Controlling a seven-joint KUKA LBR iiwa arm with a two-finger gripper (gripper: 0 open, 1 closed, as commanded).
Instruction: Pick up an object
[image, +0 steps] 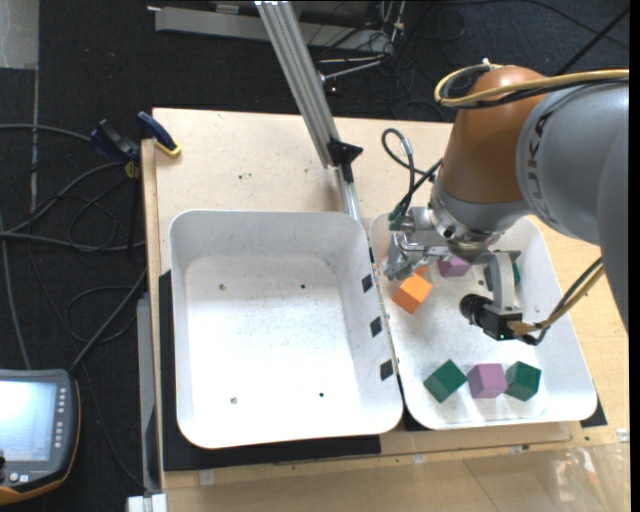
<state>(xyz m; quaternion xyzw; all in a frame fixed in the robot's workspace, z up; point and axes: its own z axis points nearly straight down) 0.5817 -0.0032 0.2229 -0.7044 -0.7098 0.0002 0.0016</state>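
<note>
Four blocks are sitting in the right bin (560, 330); the pincer (412, 268) is hovering touching-close above the orange block (412, 291), its opening impossible to tell. Descending off-centre risks nudging it away.

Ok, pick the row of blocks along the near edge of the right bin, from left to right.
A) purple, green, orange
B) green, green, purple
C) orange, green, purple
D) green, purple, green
D: along the near edge of the right bin sit a green block, a purple block and another green block, in that order; the orange block lies farther back, by the gripper.
</note>
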